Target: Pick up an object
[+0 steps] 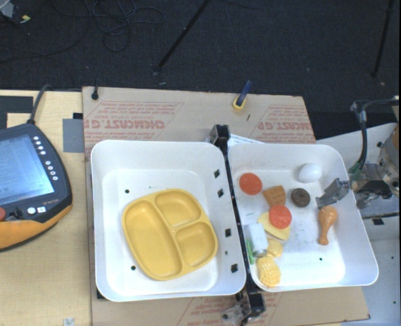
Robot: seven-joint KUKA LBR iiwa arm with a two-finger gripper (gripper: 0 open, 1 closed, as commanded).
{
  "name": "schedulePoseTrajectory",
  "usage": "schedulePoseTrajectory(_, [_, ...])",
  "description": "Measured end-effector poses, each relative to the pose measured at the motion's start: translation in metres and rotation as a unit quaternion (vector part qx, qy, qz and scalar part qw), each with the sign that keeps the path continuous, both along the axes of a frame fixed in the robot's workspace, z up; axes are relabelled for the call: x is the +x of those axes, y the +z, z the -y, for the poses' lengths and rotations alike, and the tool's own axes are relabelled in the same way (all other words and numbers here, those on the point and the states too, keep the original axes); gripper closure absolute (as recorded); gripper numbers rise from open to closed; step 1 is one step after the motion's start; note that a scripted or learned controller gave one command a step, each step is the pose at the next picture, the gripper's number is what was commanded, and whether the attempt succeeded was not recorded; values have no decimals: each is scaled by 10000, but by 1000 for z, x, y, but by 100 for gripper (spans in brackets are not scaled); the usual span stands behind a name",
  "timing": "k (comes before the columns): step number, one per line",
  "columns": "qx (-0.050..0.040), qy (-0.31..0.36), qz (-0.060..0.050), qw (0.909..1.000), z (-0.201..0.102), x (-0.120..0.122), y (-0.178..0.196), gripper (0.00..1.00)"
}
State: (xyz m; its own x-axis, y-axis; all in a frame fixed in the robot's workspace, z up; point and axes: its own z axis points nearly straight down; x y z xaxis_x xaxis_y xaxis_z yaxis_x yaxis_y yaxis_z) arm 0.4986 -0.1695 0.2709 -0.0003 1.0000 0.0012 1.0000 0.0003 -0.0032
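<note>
Claw: at the right bin's right edge, low over its floor; whether it is spread or pressed together cannot be told.
Nearest object: chicken drumstick, just below-left of the claw, lying loose, likely the pick.
Other toys: brown donut and white egg left of it.
Yellow tray: far left, in the other bin.

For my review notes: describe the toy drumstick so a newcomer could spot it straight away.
Look in the right bin, the one full of toy food beside the bin with the yellow tray. Near its right wall, just below the gripper, lies the drumstick. It is the only long, orange-brown piece, standing apart from the cluster of round and yellow items.
</note>
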Motion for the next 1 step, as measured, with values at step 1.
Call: schedulePoseTrajectory(1, [5,0,-9,10000,1,0,10,100])
